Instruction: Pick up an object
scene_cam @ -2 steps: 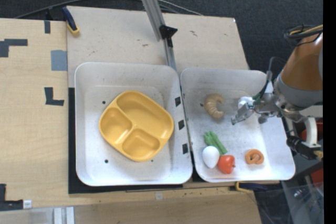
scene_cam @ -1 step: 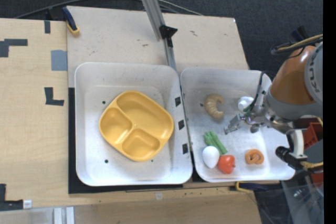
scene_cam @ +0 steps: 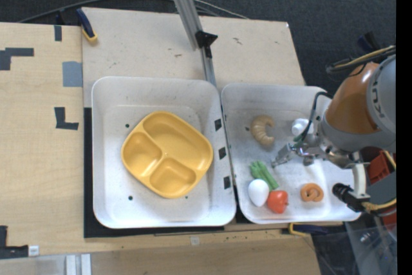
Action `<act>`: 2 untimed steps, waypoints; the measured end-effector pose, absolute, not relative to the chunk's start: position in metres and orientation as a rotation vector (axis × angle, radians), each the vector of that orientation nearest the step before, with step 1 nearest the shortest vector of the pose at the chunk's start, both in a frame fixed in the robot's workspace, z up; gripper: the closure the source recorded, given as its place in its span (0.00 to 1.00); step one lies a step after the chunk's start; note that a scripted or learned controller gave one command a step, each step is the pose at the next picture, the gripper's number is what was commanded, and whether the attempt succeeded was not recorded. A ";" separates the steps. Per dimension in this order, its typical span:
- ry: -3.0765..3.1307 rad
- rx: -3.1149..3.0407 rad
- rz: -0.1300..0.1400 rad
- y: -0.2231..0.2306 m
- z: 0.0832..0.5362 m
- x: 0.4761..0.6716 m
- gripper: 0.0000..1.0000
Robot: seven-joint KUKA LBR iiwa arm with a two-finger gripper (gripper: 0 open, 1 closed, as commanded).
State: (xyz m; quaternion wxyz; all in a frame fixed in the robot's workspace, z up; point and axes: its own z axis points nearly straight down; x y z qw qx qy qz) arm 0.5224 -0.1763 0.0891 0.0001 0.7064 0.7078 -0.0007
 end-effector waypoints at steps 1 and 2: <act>2.225 2.219 -0.001 -0.176 0.099 0.522 1.00; 2.220 2.218 0.002 -0.186 0.150 0.526 1.00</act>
